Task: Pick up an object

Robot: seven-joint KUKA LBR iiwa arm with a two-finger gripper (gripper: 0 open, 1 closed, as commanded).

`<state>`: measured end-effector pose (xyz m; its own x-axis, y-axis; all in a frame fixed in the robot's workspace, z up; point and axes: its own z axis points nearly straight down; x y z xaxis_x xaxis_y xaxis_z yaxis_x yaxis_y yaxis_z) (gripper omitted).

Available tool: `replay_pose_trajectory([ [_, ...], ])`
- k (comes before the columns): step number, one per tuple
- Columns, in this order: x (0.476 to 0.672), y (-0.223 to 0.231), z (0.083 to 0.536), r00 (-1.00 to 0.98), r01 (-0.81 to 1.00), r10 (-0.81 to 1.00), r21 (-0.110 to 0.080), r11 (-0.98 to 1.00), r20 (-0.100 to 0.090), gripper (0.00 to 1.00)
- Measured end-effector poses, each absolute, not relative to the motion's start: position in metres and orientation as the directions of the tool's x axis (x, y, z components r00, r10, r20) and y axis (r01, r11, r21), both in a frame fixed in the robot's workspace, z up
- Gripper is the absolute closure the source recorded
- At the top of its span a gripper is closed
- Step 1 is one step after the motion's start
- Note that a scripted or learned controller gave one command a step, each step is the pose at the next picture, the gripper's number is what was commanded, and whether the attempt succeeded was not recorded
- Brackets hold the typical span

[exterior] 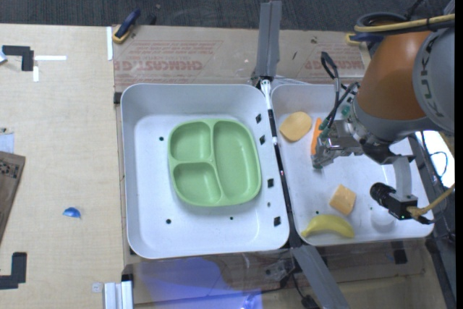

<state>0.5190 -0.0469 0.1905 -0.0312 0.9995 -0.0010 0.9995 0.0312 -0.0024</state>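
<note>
The right white bin [362,170] holds several toy foods. A round tan piece [295,126] lies at its back left, with a slim orange stick [315,135] just to its right. A yellow-orange cube [343,199] sits near the middle, and a banana [329,227] lies at the front edge. My gripper [321,155] hangs low over the bin floor, right beside the orange stick and behind the cube. The grey and orange arm above it covers the bin's right side.
The left white bin [145,177] holds a green divided plate [215,161]. A grey divider bar [269,40] stands at the back between the bins. A black connector [387,199] and cables hang off the arm over the right bin's front right.
</note>
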Motion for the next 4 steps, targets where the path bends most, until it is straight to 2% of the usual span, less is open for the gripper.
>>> replay_pose_trajectory([
  [1,0.519,-0.048,0.199,-0.032,0.999,0.999,-0.004,0.032,-0.002,1.0],
  [2,0.583,-0.101,0.126,0.014,1.0,1.0,-0.003,-0.014,-0.002,1.0],
  [3,0.636,-0.048,0.192,-0.133,0.991,0.991,0.0,0.133,-0.002,1.0],
  [4,0.635,-0.048,0.192,-0.133,0.991,0.991,-0.001,0.133,-0.002,0.0],
])
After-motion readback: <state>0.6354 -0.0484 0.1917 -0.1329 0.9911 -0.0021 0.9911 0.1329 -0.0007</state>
